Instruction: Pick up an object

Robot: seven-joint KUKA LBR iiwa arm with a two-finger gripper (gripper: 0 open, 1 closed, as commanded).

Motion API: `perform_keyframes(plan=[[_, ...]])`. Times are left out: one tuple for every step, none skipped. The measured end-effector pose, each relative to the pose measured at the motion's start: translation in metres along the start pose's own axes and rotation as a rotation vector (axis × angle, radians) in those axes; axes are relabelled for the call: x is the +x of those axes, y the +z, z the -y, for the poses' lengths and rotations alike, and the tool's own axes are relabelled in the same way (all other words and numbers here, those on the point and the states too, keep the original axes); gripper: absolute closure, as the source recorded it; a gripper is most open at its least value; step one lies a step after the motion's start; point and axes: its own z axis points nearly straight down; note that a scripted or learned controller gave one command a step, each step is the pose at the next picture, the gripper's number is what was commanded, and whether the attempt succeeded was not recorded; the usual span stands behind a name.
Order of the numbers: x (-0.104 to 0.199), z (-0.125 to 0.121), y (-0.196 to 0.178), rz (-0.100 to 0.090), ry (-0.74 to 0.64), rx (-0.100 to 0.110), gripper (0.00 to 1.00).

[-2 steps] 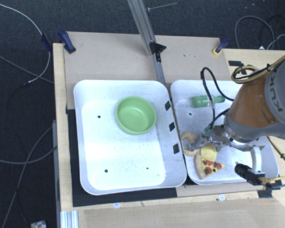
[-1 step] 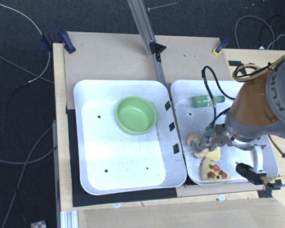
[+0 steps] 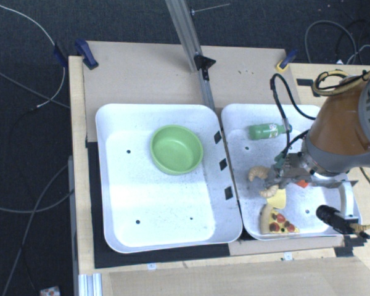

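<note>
Camera view puts my gripper (image 3: 276,182) low in the right white bin (image 3: 234,140), over a small yellow plastic block (image 3: 277,198); whether it's spread or pinching, I cannot tell. The block looks light and rigid; I'd grip its flat sides.
</note>
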Motion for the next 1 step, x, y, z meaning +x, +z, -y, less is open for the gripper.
perform_keyframes(plan=[[0.0004,-0.0021,-0.0552,0.000,0.000,-0.002,1.00]])
